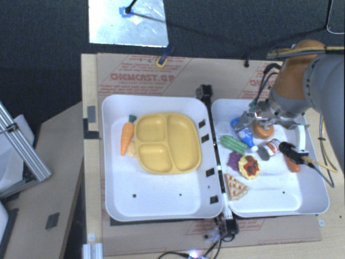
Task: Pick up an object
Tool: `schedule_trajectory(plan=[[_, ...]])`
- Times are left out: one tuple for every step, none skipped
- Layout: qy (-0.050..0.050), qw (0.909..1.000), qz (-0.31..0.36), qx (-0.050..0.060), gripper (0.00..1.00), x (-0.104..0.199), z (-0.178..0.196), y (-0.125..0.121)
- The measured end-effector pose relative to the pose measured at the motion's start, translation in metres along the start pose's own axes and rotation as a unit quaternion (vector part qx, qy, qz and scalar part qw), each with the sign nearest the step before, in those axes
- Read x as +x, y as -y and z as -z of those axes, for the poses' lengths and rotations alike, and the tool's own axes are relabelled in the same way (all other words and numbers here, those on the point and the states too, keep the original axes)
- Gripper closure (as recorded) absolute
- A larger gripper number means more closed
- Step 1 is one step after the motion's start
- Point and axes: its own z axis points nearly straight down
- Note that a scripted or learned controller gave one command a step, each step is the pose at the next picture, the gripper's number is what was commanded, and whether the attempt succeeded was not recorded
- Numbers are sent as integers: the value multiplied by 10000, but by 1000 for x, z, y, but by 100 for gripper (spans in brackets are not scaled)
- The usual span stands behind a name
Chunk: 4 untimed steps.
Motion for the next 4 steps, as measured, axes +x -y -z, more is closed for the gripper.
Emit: schedule_trajectory(plan=[[21, 10000, 9, -61, 100, -1, 15, -4], [-20, 10000, 11, 52, 100, 6, 62, -3], [-15, 10000, 12, 37, 100, 6, 117, -6], [-26, 10000, 22, 76, 100, 61, 119, 23]])
